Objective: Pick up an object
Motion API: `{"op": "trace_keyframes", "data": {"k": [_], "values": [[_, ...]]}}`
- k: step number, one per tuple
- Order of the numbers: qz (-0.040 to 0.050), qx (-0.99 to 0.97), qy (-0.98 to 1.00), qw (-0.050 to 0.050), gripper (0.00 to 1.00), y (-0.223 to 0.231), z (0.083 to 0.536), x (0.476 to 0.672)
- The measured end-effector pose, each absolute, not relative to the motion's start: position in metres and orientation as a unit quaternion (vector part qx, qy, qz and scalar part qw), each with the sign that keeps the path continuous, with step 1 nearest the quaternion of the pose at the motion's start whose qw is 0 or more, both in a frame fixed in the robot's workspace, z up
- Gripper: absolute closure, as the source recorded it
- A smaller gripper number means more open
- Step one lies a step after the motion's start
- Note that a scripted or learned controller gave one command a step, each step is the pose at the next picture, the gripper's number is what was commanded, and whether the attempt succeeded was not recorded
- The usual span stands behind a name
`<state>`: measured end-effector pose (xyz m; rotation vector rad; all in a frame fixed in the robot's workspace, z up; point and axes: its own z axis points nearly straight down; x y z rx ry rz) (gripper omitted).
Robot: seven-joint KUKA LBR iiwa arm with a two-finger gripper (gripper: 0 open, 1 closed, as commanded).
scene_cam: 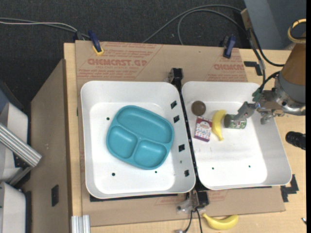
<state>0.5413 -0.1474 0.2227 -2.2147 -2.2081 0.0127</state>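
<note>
We are viewing the table [121, 57] from above, its cardboard-covered surface bearing two shallow white bins side by side; the left bin [92, 130] is holding a teal divided plate [140, 137], which is lying flat near the bin's centre; the right bin [272, 159] is holding three small objects grouped in its upper left area; a brown ball [198, 108] is resting near the bin's upper left corner; a yellow banana [218, 124] is lying just to the right of and below the ball, its length running roughly up and down; a small red-and-white packet [203, 129] is lying just left of the banana, touching or nearly touching it; the arm [294, 76] is reaching in from the right, and the end effector [237, 122] is positioned low over the right bin, just right of the banana's upper end; we cannot tell whether the end effector is released or clenched, and we are seeing no object between its tips; a second banana [221, 221] is lying on the table below the right bin, outside both bins; two clamps [95, 44] are gripping the table's far edge.
</note>
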Motion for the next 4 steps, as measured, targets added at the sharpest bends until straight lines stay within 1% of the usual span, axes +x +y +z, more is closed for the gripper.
{"op": "trace_keyframes", "data": {"k": [1, 2, 3, 4], "values": [[-0.0001, -0.707, -0.707, 0.001, 0.0, -0.147, 0.23, 0.544], [0.0011, -0.707, -0.707, 0.003, 0.0, -0.139, 0.184, 0.547], [0.0011, -0.707, -0.707, 0.003, 0.0, -0.14, 0.123, 0.551], [0.0011, -0.707, -0.707, 0.003, 0.0, -0.139, 0.083, 0.551]]}}
